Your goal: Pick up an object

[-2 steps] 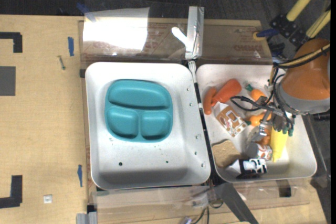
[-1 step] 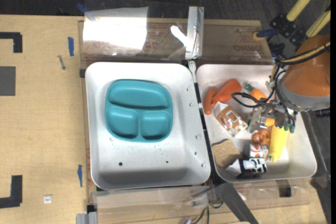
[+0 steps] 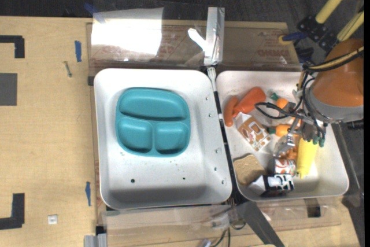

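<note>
Well, I am down in the right bin (image 3: pixel 338 182), my gripper (image 3: pixel 287 139) sunk among the heap at its middle, with the orange band of the arm (image 3: pixel 342 88) hanging over the bin's right wall. Whether my grip is spread or closed I cannot tell; cables and clutter hide the tip from this angle, and I see nothing that is plainly held.

What I could take lies packed tight around me: a yellow stick-shaped piece (image 3: pixel 306 159) just to my right, a red-and-white can (image 3: pixel 284 168) below me, an orange-and-white packet (image 3: pixel 254 131) to my left, an orange carrot-like toy (image 3: pixel 248 100) beyond it, a tan block (image 3: pixel 248 169) and a black-and-white item (image 3: pixel 280 183) near the front rim. The teal divided tray (image 3: pixel 153 121) sits alone in the left bin (image 3: pixel 110 182), well apart from me.

The crowding is the danger, I judge. Closing here, I may catch two things at once, or pinch only an edge of the can or the yellow piece, so it twists out as I rise. The can is round and probably slick; it could roll aside. The packet looks thin and flat, hard to get under. My loose cables hang close to the pile and might snag or drag something along. Rising too quickly could tip a neighbour over the rim.
</note>
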{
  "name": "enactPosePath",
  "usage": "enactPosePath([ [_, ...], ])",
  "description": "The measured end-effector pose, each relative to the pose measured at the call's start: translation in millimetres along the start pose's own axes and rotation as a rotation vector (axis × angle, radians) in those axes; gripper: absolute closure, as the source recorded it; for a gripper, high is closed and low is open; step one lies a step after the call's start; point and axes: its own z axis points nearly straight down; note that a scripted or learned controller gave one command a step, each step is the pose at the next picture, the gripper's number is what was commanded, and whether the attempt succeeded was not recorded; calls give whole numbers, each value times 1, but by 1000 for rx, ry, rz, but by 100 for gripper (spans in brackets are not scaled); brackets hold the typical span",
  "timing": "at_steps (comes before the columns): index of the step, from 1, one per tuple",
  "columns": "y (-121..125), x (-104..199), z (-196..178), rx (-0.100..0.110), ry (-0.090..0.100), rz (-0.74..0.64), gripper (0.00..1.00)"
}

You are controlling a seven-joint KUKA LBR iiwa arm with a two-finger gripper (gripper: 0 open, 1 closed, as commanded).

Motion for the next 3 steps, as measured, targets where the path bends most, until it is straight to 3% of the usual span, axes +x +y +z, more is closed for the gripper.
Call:
enactPosePath([
  [1,-17,-26,13,1,13,72,0],
  [2,-30,18,11,2,5,207,0],
  [3,-28,16,0,2,-1,203,100],
])
